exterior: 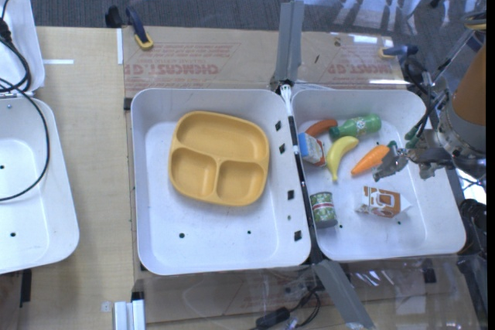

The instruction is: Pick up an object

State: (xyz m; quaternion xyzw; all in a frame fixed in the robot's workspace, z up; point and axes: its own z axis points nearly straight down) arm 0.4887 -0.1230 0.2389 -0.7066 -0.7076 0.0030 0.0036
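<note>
You are looking at the right bin, whose clutter is sitting toward ten o'clock: a banana, a carrot, a green bottle and a small carton are crowding together. A can is standing at eight o'clock, a flat packet near centre. Open floor is lying at five o'clock. The gripper is occupying three o'clock. In the left bin, a yellow tray is covering the middle, leaving margins passable.

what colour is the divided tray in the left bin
Mustard yellow: the three-compartment plastic tray, seen clearly in the camera view.
</note>
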